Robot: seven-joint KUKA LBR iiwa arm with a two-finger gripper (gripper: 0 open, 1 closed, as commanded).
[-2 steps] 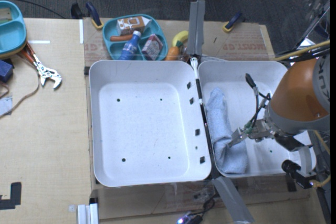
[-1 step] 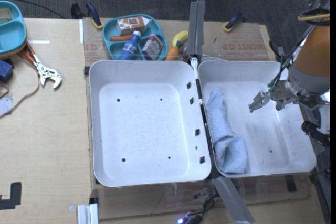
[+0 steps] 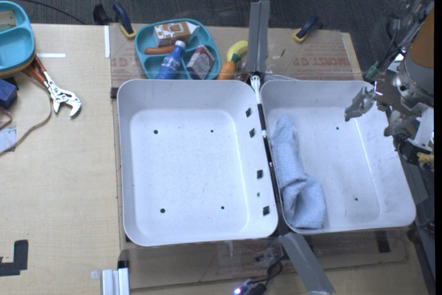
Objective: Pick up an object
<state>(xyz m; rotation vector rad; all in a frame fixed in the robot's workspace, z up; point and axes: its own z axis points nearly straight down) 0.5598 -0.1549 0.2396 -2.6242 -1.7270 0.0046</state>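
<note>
Camera view looks down at your bench with two white bins side by side. Look in the right bin point(image 3: 359, 169) and you see a light blue cloth point(image 3: 298, 176). It lies bunched up along that bin's left wall, right next to the divider, and it runs from the middle of the bin down toward the near edge. Nothing is touching it.

Your gripper point(image 3: 360, 106) sits at the right bin's far right corner, up over the rim. It is well apart from the cloth. It looks small and blurry, so you cannot tell how it is set, and you can see nothing held in it.

The left bin point(image 3: 138, 169) shows its white floor. Behind the bins you can see a blue tray point(image 3: 146, 59) with little things in it. A wrench point(image 3: 62, 99) lies on the wooden table at the left.
</note>
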